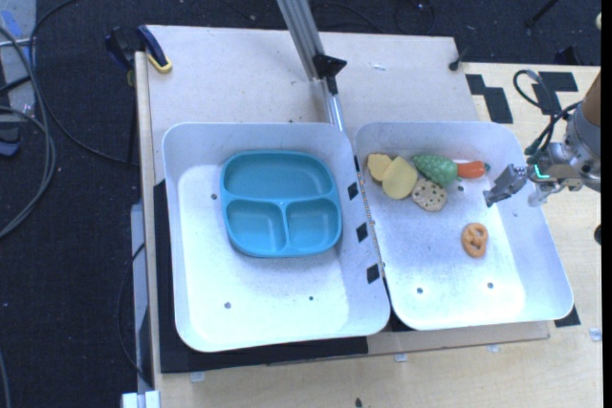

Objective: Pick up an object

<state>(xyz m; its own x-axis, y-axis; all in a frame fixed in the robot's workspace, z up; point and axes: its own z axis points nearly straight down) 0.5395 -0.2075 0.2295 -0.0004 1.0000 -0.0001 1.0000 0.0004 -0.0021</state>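
Pretzel-shaped, small and orange-brown, the toy snack (474,239) looked the likeliest pick: it lay alone on the right bin's floor, well apart from the other pieces, with bare white around it. By my reckoning it would be light and stiff, maybe slick plastic, best pinched across its outer edges rather than through the holes.

Off at the left, the shallow white left bin (191,301) carried a light-blue plastic divided tray (282,203) with three compartments, and nothing sat in them. Across the seam, the shallow white right bin (545,287) held a cluster near its far wall: two pale yellow rounded pieces (392,174), a brown speckled cookie-like disc (429,196) just beside them, then a green leafy toy vegetable with an orange-red tip (445,169).

Furthest right, the grey two-finger gripper (507,183) hovered at the bin's right edge, above and beside the pretzel, gripping nothing; spread or closed, I could not tell.
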